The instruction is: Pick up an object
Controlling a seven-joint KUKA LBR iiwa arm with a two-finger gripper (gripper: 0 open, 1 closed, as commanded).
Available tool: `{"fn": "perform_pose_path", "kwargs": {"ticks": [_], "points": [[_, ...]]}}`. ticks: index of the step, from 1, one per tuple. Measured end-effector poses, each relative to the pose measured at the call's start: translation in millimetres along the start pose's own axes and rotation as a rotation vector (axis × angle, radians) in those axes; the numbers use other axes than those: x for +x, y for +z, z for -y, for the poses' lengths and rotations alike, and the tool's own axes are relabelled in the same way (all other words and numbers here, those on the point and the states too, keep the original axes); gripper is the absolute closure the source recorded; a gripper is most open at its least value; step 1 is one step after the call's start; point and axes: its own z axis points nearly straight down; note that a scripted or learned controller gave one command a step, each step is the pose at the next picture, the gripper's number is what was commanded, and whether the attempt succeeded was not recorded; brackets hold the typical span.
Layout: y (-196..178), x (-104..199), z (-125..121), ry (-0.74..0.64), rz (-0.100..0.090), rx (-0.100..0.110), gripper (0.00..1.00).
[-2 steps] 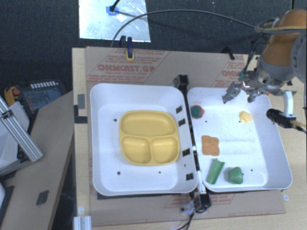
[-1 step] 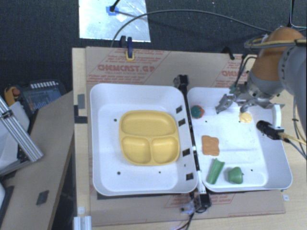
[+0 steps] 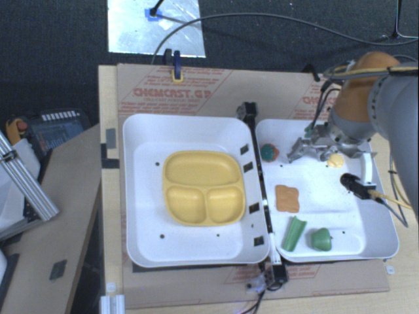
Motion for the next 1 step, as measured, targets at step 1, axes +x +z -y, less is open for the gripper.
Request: {"fn": "perform_pose_path", "kwargs": {"ticks": [1], "points": [[-13.5, -0.3, -1.7, 0.000, 0.001, -0.005, 1.00]]}}
